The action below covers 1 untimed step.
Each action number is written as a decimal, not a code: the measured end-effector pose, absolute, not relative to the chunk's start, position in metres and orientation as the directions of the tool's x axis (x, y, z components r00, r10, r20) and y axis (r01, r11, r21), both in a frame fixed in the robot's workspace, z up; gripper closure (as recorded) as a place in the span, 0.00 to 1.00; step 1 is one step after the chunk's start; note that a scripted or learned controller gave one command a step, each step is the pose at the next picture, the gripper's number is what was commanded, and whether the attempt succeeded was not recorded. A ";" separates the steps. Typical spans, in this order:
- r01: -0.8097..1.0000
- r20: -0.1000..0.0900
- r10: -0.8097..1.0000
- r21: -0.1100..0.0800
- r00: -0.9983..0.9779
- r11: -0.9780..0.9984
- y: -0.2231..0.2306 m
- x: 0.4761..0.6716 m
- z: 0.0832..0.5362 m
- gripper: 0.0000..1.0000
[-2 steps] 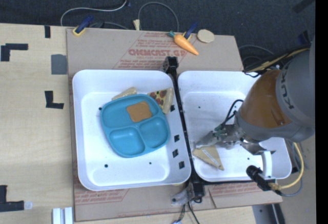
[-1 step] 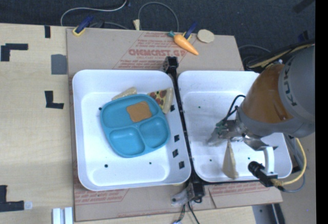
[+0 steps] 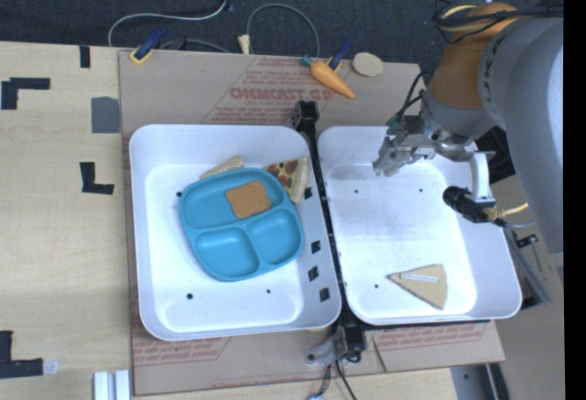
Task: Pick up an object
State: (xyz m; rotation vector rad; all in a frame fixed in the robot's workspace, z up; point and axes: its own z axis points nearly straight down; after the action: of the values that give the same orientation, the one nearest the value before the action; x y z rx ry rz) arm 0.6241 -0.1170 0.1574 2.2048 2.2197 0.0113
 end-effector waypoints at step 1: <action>1.000 0.002 1.000 0.002 -0.008 0.008 -0.046 0.613 0.186 1.00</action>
State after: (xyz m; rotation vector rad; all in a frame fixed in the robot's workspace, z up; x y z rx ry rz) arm 0.6128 -0.0464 0.1860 2.2133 2.2304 0.0042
